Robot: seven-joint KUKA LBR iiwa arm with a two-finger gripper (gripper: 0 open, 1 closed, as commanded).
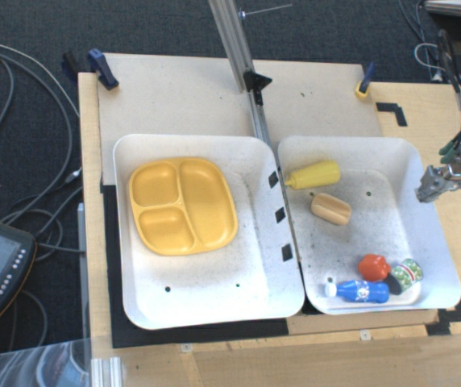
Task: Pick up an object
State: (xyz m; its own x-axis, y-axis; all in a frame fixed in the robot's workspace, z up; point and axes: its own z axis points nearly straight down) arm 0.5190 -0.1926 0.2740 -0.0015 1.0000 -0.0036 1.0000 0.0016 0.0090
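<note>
In the right bin [424, 240] lie a yellow mustard bottle [313, 175], a tan bread roll [330, 210], a red round toy [373, 267], a blue bottle [362, 292] and a small green-and-white ball [409, 272]. A yellow divided plate [183, 205] rests in the left bin [247, 289]. My gripper [434, 185] hangs at the right bin's right rim, well away from the objects, with nothing seen in it.
A metal pole [232, 31] slants down from the top to the gap between the bins. Cables hang at the top right, above the gripper. Blue and yellow clamps sit at the bench's back corners.
</note>
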